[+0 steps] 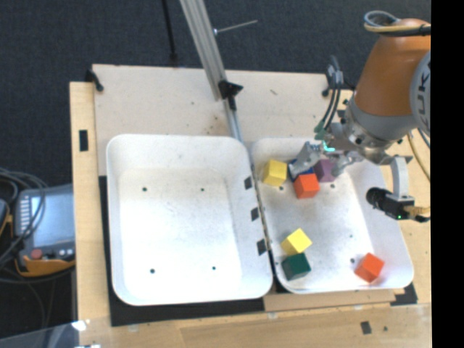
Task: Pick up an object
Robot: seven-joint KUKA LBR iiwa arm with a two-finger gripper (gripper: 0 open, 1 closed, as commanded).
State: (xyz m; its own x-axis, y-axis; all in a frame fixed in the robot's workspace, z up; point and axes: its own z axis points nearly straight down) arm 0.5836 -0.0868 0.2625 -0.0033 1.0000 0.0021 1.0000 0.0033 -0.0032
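White bins, two, sit side by side on your worktop (pixel 145 100). Left bin (pixel 123 158) has a speckled floor. Right bin (pixel 384 230) holds the blocks.

Arm (pixel 391 78), grey w/ orange band, reaches in from the right & hangs over the rear of the right bin. Gripper (pixel 313 159) is low at the bin's back edge, pointing toward the centre divider. Jaws: you cannot tell if they are open or closed; the tip is a small blur of grey metal.

Blocks in right bin, rear group:
- yellow block (pixel 275 173), near the divider, just left of the gripper tip.
- orange block (pixel 307 185), just below the tip, close to the yellow one but apart.
- purple block (pixel 326 169), partly hidden behind the gripper body; contact w/ gripper not clear.

Front group:
- second yellow block (pixel 296 241), tilted, near the divider.
- green block (pixel 296 266), directly in front of it, touching or nearly so.
- second orange block (pixel 370 267), front right corner, well apart from the rest.

Nothing is seen lifted off the bin floor. Metal rail (pixel 206 46) rises at a slant from behind the bins. Small screen unit (pixel 43 227) sits off the worktop's left side.
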